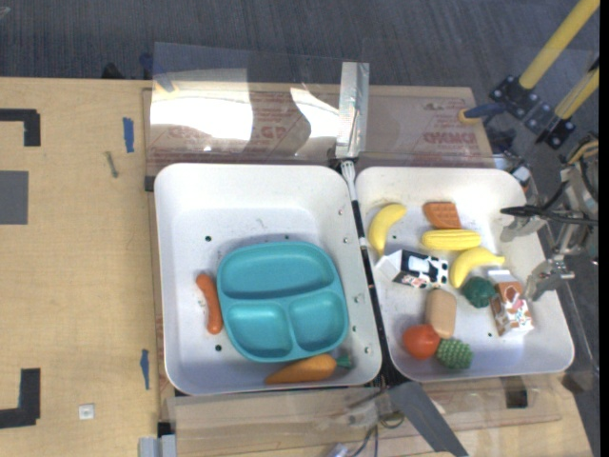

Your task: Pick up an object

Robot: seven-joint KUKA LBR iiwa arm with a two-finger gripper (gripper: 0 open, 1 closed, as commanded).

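Two white bins side by side on the wooden surface (67,255), with the gripper (552,246) at the right edge of the frame.

The left bin (181,198) holds a teal divided plate (283,298), an orange sausage-like piece (209,303) just left of it and a carrot (304,369) below it; the right bin (552,350) holds a banana (383,227), a second banana (473,263), a yellow block (451,240), an orange ridged piece (441,214), a black-and-white carton (422,270), a tan oval piece (441,311), a tomato (421,341), a green knobbly piece (454,353), a dark green piece (479,291) and a small red-and-white carton (512,310); the gripper sits over that bin's right rim, dark and thin against clutter; whether its fingers are released or clenched, I cannot tell.
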